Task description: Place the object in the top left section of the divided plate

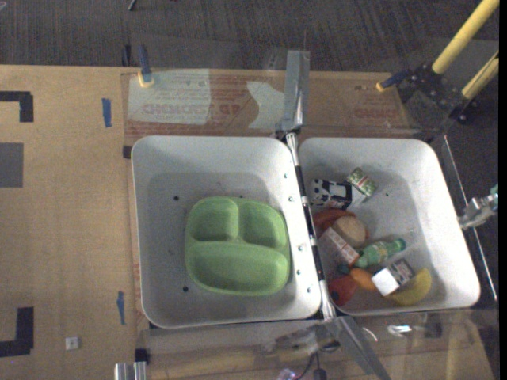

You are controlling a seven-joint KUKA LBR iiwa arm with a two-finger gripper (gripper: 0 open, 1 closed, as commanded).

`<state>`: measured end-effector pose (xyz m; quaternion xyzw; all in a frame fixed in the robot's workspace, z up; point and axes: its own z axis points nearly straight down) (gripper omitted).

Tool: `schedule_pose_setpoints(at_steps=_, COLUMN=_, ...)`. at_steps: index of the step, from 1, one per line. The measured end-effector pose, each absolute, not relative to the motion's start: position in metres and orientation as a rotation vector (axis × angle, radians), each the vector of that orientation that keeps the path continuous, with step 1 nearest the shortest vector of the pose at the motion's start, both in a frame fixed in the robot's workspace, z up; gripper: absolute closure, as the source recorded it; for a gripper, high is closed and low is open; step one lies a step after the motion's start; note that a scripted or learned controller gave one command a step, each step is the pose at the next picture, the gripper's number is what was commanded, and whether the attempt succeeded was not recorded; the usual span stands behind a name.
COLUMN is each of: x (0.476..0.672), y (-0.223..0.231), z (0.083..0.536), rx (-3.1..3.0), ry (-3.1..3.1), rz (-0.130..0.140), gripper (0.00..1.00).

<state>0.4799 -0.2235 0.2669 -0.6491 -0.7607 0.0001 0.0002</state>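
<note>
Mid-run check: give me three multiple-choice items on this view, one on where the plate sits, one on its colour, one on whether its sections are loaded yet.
1. Where is the divided plate?
A. In the left bin
B. In the right bin
C. On the bare bench

2. What colour is the plate?
A. White
B. Green
C. Orange

3. What is the state of the plate's top left section?
A. Holds a banana
B. Holds a carton
C. Nothing in it

Key: 1 A, it lies on the floor of the left bin; 2 B, it is green against the white bin; 3 C, the banana and the other items lie in the right bin.
</note>
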Motion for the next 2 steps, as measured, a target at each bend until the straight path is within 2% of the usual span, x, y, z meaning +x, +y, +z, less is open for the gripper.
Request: schedule_pose_setpoints(at_steps=2, x=0.482, y=-0.224, z=0.288, rx=-2.043, ry=-2.399, rz=-0.002, gripper=1.0)
